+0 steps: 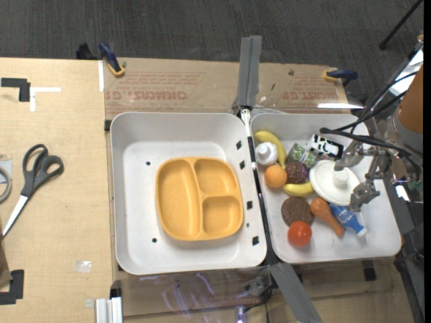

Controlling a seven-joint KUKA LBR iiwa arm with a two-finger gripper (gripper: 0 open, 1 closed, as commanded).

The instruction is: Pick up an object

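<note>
The right bin (384, 244) holds several small items: a banana (269, 140), a white bottle (266, 154), an orange (275, 176), a dark purple fruit (297, 172), a green packet (302, 155), a white round dish (330, 180), a brown disc (296, 210), a red tomato (300, 233), an orange drumstick-shaped toy (325, 214) and a blue bottle (350, 221). My gripper (357, 174) hangs over the dish's right edge, near the bin's right side. Its fingers (364, 194) stand apart, open, with nothing gripped between them.
The left bin (128, 200) holds a yellow divided tray (199, 198). Scissors (30, 177) lie on the wooden bench at the far left. Blue clamps (111, 58) and cardboard sit behind the bins. Cables run down the right side.
</note>
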